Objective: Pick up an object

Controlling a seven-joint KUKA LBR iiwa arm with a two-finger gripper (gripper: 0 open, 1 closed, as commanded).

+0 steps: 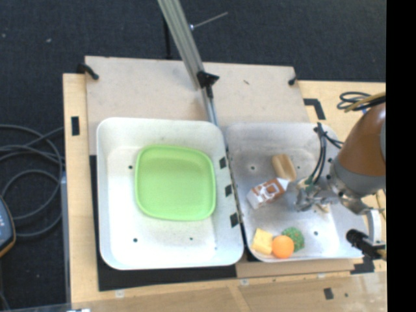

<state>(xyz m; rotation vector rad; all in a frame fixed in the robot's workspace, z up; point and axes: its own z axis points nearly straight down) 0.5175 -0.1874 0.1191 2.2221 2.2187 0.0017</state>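
The right bin (260,138) holds several small items: a tan bread-like piece (283,166), a brown and white packet (267,192), a yellow block (262,242), an orange ball (282,246) and a green piece (295,236). My gripper (311,198) is low in the right bin, just right of the packet and below the tan piece. Nothing shows between it and any item. The arm's orange band (365,145) rises to the right.
A square green plate (175,182) lies in the left bin (114,174). A slanted metal pole (184,34) rises from between the bins at the back. Black cables (29,174) lie off the bench on the left.
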